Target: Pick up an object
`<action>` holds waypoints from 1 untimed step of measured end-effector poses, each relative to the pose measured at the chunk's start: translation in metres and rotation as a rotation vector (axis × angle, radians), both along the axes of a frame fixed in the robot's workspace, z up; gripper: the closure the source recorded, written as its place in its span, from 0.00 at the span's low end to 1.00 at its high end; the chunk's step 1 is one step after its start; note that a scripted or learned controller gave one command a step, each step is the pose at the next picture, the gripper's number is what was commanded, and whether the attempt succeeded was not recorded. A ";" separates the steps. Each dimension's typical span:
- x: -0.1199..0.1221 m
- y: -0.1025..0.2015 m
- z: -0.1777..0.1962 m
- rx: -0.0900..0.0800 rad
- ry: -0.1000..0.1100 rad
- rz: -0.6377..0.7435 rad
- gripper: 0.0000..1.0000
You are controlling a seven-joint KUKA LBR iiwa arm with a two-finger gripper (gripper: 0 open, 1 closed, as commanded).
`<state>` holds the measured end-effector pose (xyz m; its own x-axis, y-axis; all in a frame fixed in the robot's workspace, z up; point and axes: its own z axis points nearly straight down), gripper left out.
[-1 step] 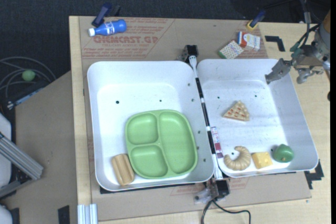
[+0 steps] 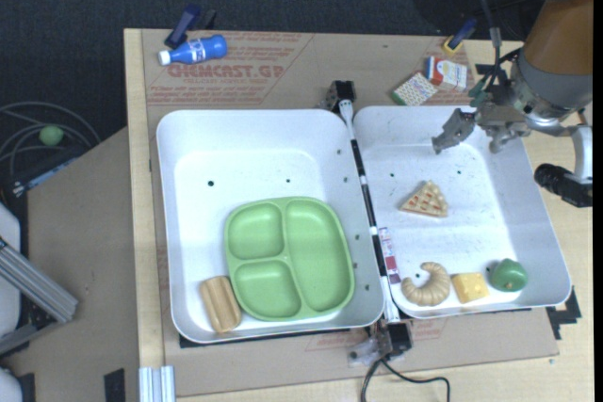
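Note:
In the right bin [image 2: 528,202] lie a waffle-like wedge [image 2: 424,200] near the middle, and along the front edge a croissant [image 2: 427,283], a yellow cheese block [image 2: 469,286] and a green pepper [image 2: 508,275]. My gripper [image 2: 471,135] hangs over the bin's far side, above and to the right of the wedge. Its two grey fingers are spread apart with nothing between them. The left bin [image 2: 188,165] holds a green divided plate [image 2: 286,256] and a tan bread piece [image 2: 220,303] at its front left.
A blue and white bottle [image 2: 194,49] lies on the cardboard behind the left bin. Small cards [image 2: 431,80] lie behind the right bin. A black divider bar [image 2: 363,174] runs between the bins. Cables and a metal rail sit off the bench at left.

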<state>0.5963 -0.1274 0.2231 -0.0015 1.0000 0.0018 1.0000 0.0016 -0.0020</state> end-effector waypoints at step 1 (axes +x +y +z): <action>-0.011 0.016 -0.068 -0.001 0.001 -0.001 0.00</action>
